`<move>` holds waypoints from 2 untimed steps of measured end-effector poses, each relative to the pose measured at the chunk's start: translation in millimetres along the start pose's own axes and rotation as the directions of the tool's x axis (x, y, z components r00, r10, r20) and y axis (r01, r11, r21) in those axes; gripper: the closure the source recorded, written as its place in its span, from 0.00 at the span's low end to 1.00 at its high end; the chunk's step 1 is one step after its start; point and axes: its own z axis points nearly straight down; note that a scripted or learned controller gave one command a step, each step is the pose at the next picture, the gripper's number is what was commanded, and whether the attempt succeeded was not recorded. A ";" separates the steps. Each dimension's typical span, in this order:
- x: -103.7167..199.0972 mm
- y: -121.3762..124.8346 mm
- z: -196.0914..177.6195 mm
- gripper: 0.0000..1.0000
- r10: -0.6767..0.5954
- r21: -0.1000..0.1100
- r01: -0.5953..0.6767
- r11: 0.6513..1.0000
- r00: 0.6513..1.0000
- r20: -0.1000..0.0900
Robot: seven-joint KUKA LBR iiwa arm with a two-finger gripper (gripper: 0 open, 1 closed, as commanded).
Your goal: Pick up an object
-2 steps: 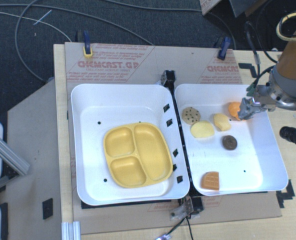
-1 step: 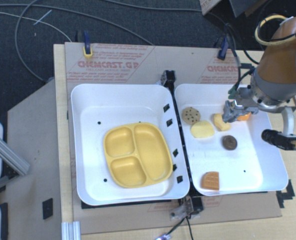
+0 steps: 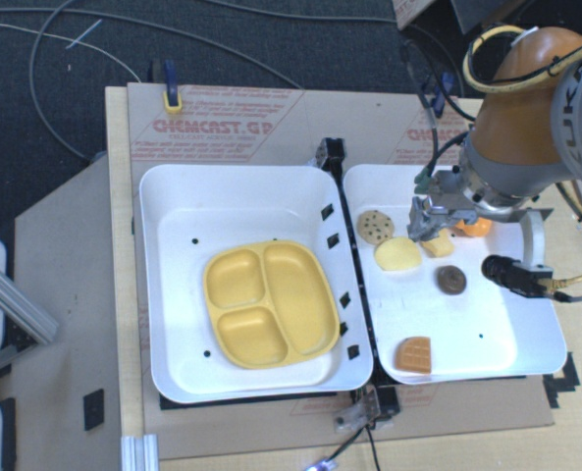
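Note:
My gripper (image 3: 425, 228) hangs low over the back of the right bin (image 3: 487, 361). Just left of it lies a speckled round cookie (image 3: 375, 227). A pale yellow oval piece (image 3: 398, 255) sits in front of it, with a small tan block (image 3: 438, 247) right beside the gripper's tip. An orange piece (image 3: 476, 228) peeks out from behind the gripper on its right. Further forward are a dark brown round piece (image 3: 451, 280) and an orange-brown wedge (image 3: 414, 354) near the bin's front edge.
The left bin (image 3: 163, 263) holds a yellow three-compartment plate (image 3: 269, 302). A black divider (image 3: 347, 253) runs between the two bins. Cables trail over the dark floor behind the bench.

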 end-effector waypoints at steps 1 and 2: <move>55.2 -11.8 9.4 1.00 0.000 0.003 0.000 1.000 1.000 0.000; 102.9 -27.2 8.8 1.00 0.001 0.003 -0.001 1.000 1.000 0.001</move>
